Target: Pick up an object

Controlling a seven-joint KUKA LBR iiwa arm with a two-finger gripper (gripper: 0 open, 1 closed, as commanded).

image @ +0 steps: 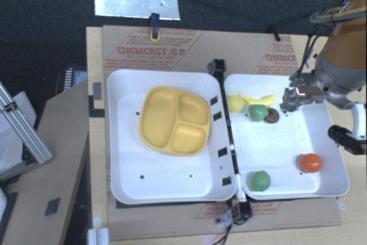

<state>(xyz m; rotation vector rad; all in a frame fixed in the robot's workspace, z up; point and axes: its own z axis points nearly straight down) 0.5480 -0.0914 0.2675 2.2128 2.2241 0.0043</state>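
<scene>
In the right bin [287, 146] lie a yellow lemon-like ball [235, 103], a yellow banana [259, 100], a green object [257, 113], a small brown round piece [272, 117], a green ball [261, 180] near the front and an orange-red ball [311, 163] at the front right. My gripper [288, 101] hangs over the bin's far right part, just right of the brown piece and the banana. Nothing shows between its fingers. Whether they stand apart I cannot make out.
The left bin [123, 146] holds a yellow divided plate [174, 120]. A black divider with clips [225, 123] runs between the bins. The arm's grey and orange body [344, 49] fills the far right. A black part [347, 140] juts over the right bin's edge.
</scene>
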